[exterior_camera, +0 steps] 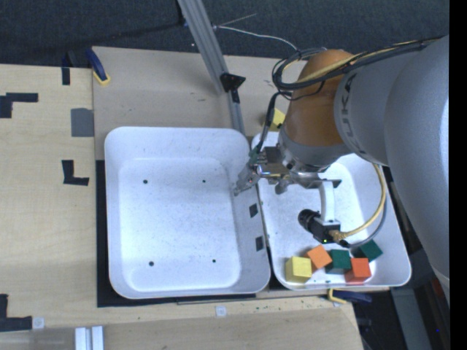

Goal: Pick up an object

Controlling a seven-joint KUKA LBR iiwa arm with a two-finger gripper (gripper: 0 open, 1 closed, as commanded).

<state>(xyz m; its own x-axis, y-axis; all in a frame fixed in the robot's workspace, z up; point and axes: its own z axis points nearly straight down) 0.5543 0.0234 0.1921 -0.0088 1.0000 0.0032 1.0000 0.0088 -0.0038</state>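
Note:
Several small blocks lie in the near corner of the right bin [359,184]: a yellow block [298,268], an orange block [319,256], a green block [340,259], a red block [360,268] and a dark green block [371,251]. My gripper [267,178] hangs at the far left side of the right bin, by the wall shared with the left bin [115,195]. It is well away from the blocks, and I see nothing held in it. The orange wrist band [317,115] rises above it.
A slanted metal pole [208,42] comes down from the top toward the bins' far edge. A black fitting [315,223] with a yellow cable hangs over the right bin, just beyond the blocks. The grey arm covers the right side.

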